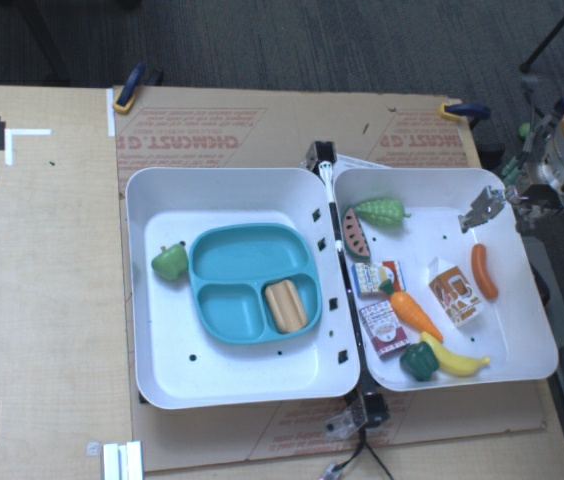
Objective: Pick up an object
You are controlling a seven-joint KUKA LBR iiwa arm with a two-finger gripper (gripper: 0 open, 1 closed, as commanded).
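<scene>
A metal two-finger gripper (482, 208) is seen above the right white bin's (522, 368) far right corner; whether its fingers are apart cannot be told. The red plastic sausage (483, 271) lies nearest, by the right edge. A straight descent centred on it is advised.

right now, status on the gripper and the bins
Gripper over right bin's far right edge, nothing seen held. Sausage nearest below it. Carrot, banana bunched nearby.

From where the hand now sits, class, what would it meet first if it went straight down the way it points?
Probably bare floor of the right bin, just beyond the sausage's upper end. The hand hangs over the bin's upper right part; its height is unclear, so the sausage could be touched instead.
</scene>
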